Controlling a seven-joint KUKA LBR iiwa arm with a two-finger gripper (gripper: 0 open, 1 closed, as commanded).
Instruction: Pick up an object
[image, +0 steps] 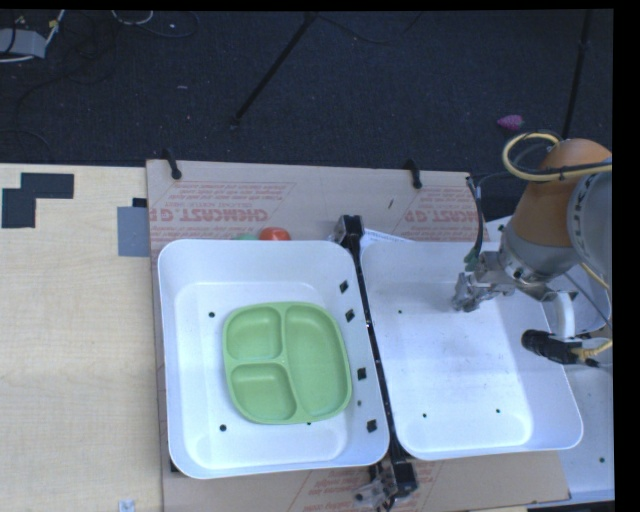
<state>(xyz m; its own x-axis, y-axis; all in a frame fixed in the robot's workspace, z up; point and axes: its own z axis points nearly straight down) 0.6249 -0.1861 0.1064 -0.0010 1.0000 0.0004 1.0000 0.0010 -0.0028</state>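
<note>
The green divided plate (288, 362) lay flat on the floor of the left bin (190, 445), right way up, with its three compartments showing and nothing in them. It sat near the bin's middle, a little toward the wall shared with the right bin (470, 390), and apart from every wall.

In the camera view we saw the gripper (468, 292) low over the far part of the right bin, well apart from the plate, with the grey and orange arm (552, 215) behind it. It was too small and too dark for us to tell whether it was open or closed, and we saw nothing held in it.

A small red thing (274, 235) peeped over the left bin's far rim, seemingly outside the bin on the cardboard sheet (230, 205) that covered the worktop there.

We judged the plate to be light, stiff moulded plastic, smooth and likely slippery, and not fragile. Lying flat, it offered little to a grip from straight above. The raised outer rim looked the best hold, with one side of the grip inside a compartment and the other outside the edge. The ridges between compartments looked a possible second choice. A light plate taken by one edge would probably tilt or slip.
</note>
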